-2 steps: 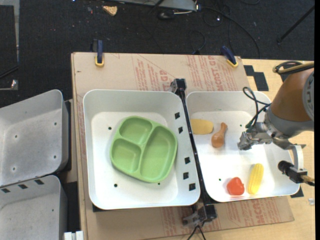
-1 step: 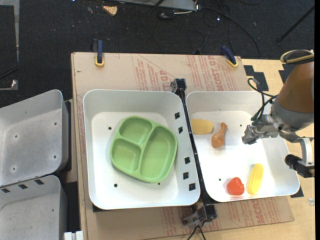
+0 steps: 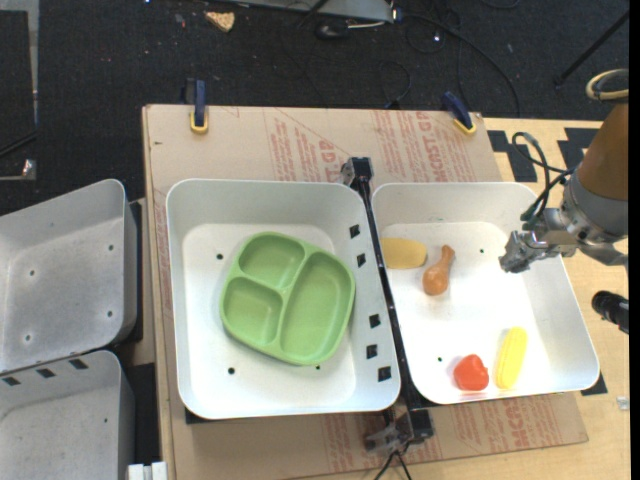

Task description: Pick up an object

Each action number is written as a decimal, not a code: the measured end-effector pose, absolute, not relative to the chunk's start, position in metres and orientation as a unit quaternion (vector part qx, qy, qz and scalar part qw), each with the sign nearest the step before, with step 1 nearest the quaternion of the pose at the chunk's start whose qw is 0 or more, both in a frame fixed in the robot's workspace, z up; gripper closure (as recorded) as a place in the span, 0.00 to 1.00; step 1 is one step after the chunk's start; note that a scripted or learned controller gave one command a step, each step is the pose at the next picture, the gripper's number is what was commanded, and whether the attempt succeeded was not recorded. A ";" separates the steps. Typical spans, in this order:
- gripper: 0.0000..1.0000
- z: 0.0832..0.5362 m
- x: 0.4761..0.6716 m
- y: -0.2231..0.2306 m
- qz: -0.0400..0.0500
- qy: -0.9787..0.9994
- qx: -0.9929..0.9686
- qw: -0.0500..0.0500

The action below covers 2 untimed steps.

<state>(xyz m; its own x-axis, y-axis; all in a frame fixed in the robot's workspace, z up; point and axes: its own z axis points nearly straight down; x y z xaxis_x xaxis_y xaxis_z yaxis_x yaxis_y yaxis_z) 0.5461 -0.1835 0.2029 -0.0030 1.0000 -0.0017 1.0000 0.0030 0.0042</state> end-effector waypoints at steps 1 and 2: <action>1.00 0.213 0.564 -0.139 0.001 0.709 0.705 0.001; 1.00 0.208 0.571 -0.087 0.000 0.709 0.705 0.000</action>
<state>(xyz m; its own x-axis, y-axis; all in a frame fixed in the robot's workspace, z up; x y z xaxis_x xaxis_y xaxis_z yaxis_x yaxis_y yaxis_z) 0.5714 -0.0869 0.2076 -0.0057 1.0000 0.0003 1.0000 0.0057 -0.0003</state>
